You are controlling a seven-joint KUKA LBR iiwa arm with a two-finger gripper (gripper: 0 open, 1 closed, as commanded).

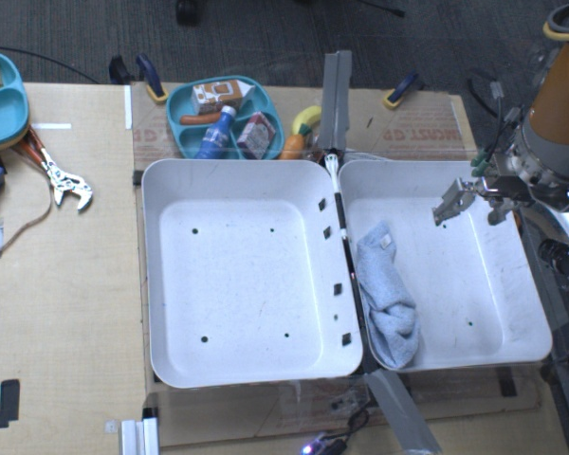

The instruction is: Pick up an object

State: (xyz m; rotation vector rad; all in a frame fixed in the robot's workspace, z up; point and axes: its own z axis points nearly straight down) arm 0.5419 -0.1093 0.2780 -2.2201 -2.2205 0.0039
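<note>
Cloth [389, 297]: soft grey-blue, crumpled into a long lump, lying along left wall of right bin [512, 335], near half | Gripper [471, 203]: metal fingers spread wide, nothing between them, hovering over far right of same bin, well apart from cloth | Left bin [161, 282]: shallow, white, rounded corners, small dark holes

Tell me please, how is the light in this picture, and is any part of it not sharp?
Camera view: soft, even overhead light, with the white bins bright but not glaring; the grey cloth throws only a faint shadow; the gripper and the arm's orange band look slightly soft, while the wrench on the bench stays fairly crisp.
</note>
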